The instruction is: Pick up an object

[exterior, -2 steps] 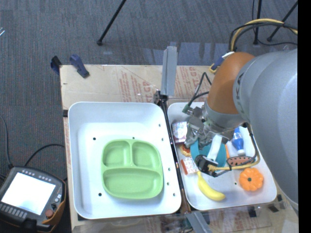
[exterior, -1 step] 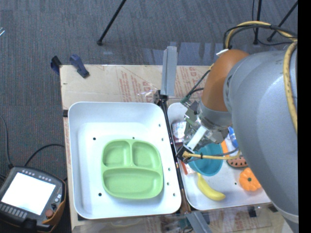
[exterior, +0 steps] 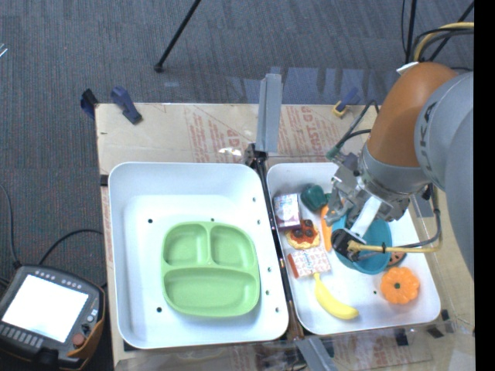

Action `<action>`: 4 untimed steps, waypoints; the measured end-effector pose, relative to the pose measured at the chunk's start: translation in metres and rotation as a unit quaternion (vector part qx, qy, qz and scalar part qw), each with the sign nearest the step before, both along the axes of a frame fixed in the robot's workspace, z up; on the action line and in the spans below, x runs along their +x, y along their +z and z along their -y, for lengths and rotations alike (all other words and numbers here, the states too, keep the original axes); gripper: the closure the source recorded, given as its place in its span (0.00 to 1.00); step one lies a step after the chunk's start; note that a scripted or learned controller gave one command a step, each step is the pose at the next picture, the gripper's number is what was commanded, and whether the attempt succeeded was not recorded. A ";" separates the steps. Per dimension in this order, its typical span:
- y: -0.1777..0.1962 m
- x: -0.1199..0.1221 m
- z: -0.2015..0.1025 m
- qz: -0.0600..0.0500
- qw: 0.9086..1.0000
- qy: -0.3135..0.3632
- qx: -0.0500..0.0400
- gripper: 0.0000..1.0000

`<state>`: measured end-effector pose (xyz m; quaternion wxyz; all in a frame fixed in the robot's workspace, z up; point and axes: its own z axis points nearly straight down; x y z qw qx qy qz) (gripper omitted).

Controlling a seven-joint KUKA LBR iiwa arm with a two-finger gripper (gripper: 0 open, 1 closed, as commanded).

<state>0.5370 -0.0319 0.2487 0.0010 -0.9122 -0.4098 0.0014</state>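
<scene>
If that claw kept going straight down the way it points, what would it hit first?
Probably the blue bowl; the gripper hangs over its left rim, though depth is hard to judge.

Left white bin (exterior: pixel 139 207) taken as reference. Printed cardboard sheet (exterior: pixel 186 130) lies beneath and behind it. Blue clamp (exterior: pixel 124 103) sits at the sheet's far-left corner. Grey upright post (exterior: pixel 270 114) stands at the bin's far-right corner. Teach pendant (exterior: pixel 48 309) rests on carpet (exterior: pixel 46 52), near-left of the bin. Black tripod leg (exterior: pixel 182 25) is well beyond it.
</scene>
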 end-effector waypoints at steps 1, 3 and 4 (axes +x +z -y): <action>-0.049 0.013 -0.014 -0.005 0.979 -0.206 -0.002 1.00; 0.006 0.005 -0.064 -0.003 0.959 -0.284 -0.002 1.00; -0.027 -0.024 -0.028 -0.004 0.948 -0.317 -0.003 1.00</action>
